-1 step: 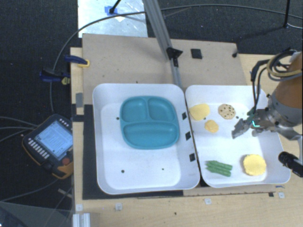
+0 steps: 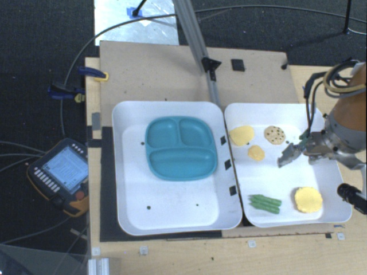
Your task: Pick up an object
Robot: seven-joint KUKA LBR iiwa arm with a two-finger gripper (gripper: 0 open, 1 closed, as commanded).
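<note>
Right bin (image 2: 330,211), shallow, white, smooth plastic with rounded corners. Five small food-shaped pieces lie in it, all flat on the floor of the bin and apart from one another.

- Cookie (image 2: 274,134): round, tan, dark specks on top. Upper middle of the bin.
- Larger yellow piece (image 2: 241,134): smooth, lumpy oval, close to the bin's left wall, beside the cookie.
- Smaller yellow piece (image 2: 256,152): roundish, just below the larger one.
- Green beans (image 2: 265,203): a short bundle of thin pods, dull green, lying across the lower part of the bin.
- Yellow disc (image 2: 308,199): thick, round, crinkled rim, lower right corner.

End effector (image 2: 287,157): dark grey, hangs over the middle of the right bin, between the cookie and the yellow disc, touching none of them as far as can be seen. Too small and dark to tell whether its fingers are apart or closed; nothing visible in them.

Arm (image 2: 350,116): grey with orange band, cut off by the right edge of the view; cables loop above it.

Left bin (image 2: 129,205): same white plastic. Holds a teal plate (image 2: 181,148), glossy, three compartments, rounded corners.

Desk (image 2: 155,73): bare brown board. Handheld controller (image 2: 60,173) with lit screen lies off its left side on dark floor.
</note>
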